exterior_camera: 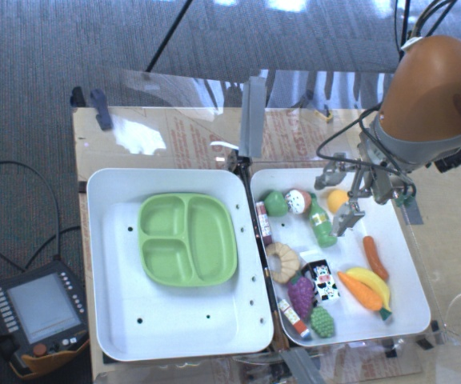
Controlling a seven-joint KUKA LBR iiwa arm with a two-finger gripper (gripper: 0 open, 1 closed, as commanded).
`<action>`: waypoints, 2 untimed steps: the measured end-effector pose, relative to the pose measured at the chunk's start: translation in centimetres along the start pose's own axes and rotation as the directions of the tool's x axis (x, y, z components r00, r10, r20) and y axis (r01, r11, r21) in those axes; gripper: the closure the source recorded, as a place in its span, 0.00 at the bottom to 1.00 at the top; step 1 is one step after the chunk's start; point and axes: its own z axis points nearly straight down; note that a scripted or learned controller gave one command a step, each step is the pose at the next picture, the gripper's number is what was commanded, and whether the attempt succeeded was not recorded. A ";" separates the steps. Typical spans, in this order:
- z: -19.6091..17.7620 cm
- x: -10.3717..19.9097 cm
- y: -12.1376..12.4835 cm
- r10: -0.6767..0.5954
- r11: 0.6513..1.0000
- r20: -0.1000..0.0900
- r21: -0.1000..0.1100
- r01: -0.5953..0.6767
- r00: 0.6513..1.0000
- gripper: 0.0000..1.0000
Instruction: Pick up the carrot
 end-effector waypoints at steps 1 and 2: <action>-4.8 0.5 -5.9 0.020 1.000 0.006 0.002 -0.020 1.000 0.00; 2.3 8.4 -11.2 0.183 0.983 -0.004 0.000 -0.183 0.983 0.00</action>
